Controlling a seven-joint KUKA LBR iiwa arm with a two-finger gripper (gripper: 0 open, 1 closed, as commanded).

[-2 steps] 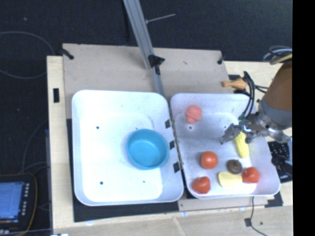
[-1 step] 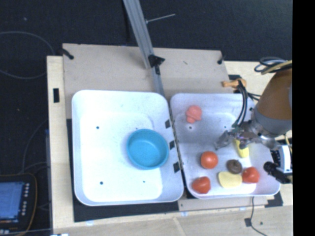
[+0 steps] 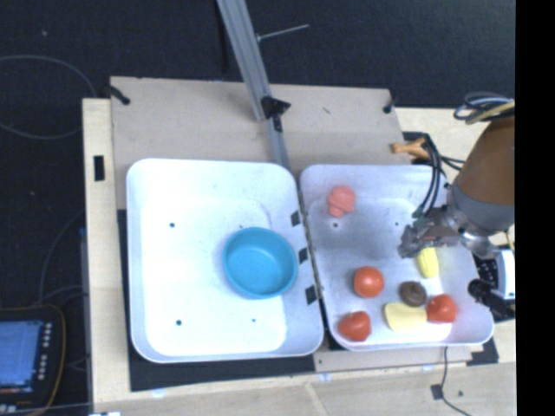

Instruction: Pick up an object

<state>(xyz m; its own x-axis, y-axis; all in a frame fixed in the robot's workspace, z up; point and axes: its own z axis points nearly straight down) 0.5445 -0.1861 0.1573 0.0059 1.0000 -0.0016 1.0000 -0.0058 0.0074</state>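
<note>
Reaching in from the right side, the arm (image 3: 487, 167), grey with an orange band, hangs over the right bin (image 3: 373, 189), and its gripper (image 3: 418, 237) is low over the right half of this bin. The gripper is dark and small in the camera view, so I cannot tell if it is apart or together, and nothing can be seen held in it. Just beside the gripper, on its lower right, lies a small yellow object (image 3: 428, 262); it looks very close to the gripper, but I cannot tell if they touch. Several other things lie in the same bin. A pink object (image 3: 341, 200) is near the upper left corner, well apart from the gripper. A red ball (image 3: 368, 282) lies near the middle of the bin. Another red object (image 3: 354, 325) is at the lower left corner, close to the rim. Along the lower edge lies a pale yellow object (image 3: 404, 317), and a dark brown round object (image 3: 413, 294) is touching it from above. A third red object (image 3: 441, 308) lies just to the right of these two. In the left bin (image 3: 173, 189) stands a blue bowl (image 3: 259, 263), upright, toward the right side of that bin.
</note>
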